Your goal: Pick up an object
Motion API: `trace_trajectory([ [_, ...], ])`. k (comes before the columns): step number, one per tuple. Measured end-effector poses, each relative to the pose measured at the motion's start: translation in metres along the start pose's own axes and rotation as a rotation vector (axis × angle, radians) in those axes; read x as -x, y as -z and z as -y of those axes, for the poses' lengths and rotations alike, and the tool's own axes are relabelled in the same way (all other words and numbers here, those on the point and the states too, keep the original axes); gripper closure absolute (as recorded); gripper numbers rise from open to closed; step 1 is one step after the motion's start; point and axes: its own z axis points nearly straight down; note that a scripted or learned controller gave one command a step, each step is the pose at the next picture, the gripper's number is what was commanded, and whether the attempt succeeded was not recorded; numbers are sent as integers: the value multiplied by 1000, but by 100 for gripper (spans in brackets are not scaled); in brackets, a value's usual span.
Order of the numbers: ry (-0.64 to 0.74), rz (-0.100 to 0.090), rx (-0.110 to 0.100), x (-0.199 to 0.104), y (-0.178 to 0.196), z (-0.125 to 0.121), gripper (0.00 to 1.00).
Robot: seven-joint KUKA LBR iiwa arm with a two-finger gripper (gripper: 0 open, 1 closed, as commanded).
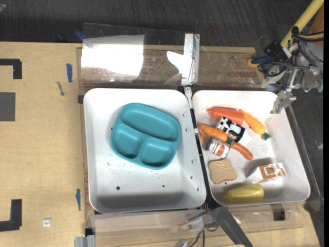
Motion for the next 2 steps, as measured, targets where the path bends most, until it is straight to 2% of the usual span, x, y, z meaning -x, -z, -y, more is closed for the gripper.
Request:
trace_trajectory([
  [1,49,5,-1,-4,-137,4,0],
  [2,-164,1,0,-75,-148,-9,0],
])
